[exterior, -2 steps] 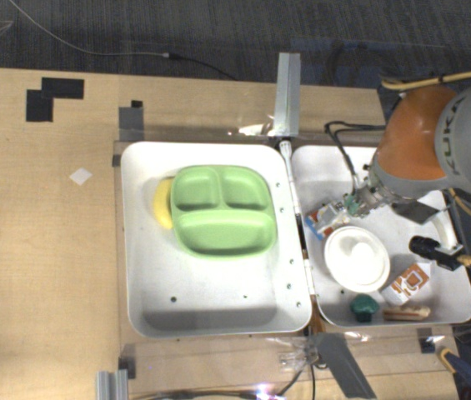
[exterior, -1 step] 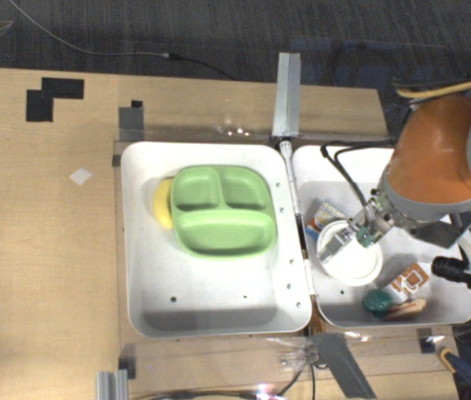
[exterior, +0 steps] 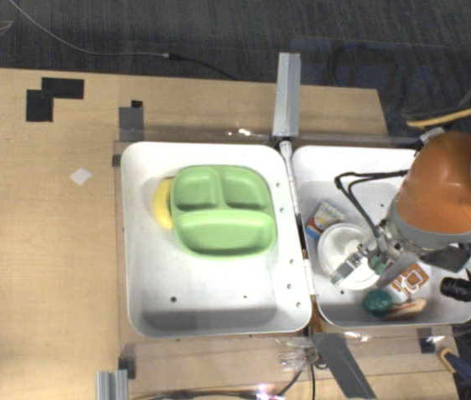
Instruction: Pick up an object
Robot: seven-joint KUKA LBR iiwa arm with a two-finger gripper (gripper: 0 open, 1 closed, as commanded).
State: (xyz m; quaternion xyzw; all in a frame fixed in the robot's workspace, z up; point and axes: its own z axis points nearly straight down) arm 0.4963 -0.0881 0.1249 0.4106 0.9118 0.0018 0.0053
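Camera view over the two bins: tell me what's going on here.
A grey-and-orange arm reaches in over the right bin, its gripper low above a white bowl. Beside it lie a teal object, a small colourful packet and an orange-and-white box. The left bin holds a green divided tray with something yellow beneath its edge. No lift is evident yet.

Left of the divider point(exterior: 288, 215): divided plate point(exterior: 221, 209) in the left bin point(exterior: 147, 290), banana point(exterior: 162, 204) tucked under its left edge. Right of the divider: bowl point(exterior: 338, 247), teal object point(exterior: 377, 302) in the right bin point(exterior: 335, 312), gripper point(exterior: 353, 265) over the bowl
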